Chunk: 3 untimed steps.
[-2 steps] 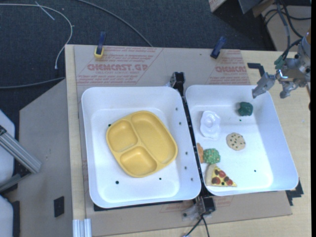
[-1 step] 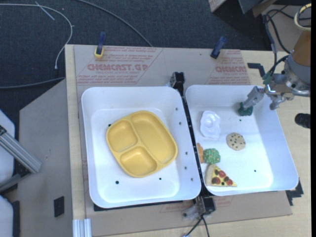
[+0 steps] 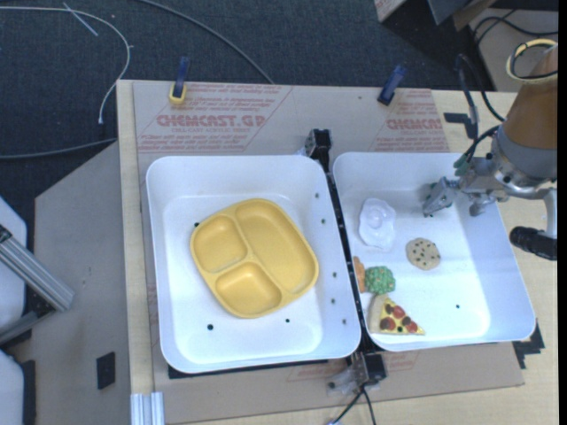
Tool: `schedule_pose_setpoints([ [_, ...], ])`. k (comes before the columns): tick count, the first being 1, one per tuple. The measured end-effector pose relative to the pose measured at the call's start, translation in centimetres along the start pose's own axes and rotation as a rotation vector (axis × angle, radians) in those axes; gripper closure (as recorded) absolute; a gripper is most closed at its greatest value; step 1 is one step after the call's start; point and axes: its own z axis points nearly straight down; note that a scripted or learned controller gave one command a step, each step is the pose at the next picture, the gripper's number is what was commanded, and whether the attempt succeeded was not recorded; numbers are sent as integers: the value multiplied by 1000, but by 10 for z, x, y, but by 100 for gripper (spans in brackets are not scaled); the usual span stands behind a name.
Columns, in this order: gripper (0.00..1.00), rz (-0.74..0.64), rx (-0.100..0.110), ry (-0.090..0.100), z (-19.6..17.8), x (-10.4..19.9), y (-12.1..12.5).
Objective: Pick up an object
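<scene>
Fingers [image 3: 437,197] of the gripper [image 3: 440,200] cannot be read as spread or closed from this slanted overhead view; nothing is visibly held between them, and they hang over the far part of the right bin [image 3: 469,321], near its back edge. From there the items run from largest to smallest. Cardboard-covered bench [image 3: 221,118], printed with red lettering, carries both bins and is pinned at its far edge by two blue clamps [image 3: 181,78]. Left bin [image 3: 177,326], shallow and white, holds a yellow divided plate [image 3: 254,256] with three compartments, lying flat at the bin's centre and turned at an angle to the bin's sides. Right bin, of like form, sits just beside the left one, their inner rims nearly touching. Grey arm [image 3: 532,153], with an orange band [image 3: 539,113] above the wrist, enters over the right bin's far right corner. Candidate objects for picking lie in the right bin's left half: a white crumpled lump [image 3: 377,220] toward the back; a pizza slice toy [image 3: 395,318] near the front edge; a green broccoli toy [image 3: 380,280] between these two, with a small orange piece [image 3: 360,274] touching its left side along the bin's left wall; and a chocolate-chip cookie [image 3: 423,254] nearer the bin's centre, apart from the rest.
</scene>
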Motion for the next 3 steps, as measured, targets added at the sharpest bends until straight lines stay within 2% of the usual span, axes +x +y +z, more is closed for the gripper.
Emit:
schedule_pose_setpoints([
  [1,0,0,-1,-1,47,-8,-2],
  [2,100,0,-8,-2,33,-8,-1],
  [3,100,-1,-13,-5,-18,-11,10],
])
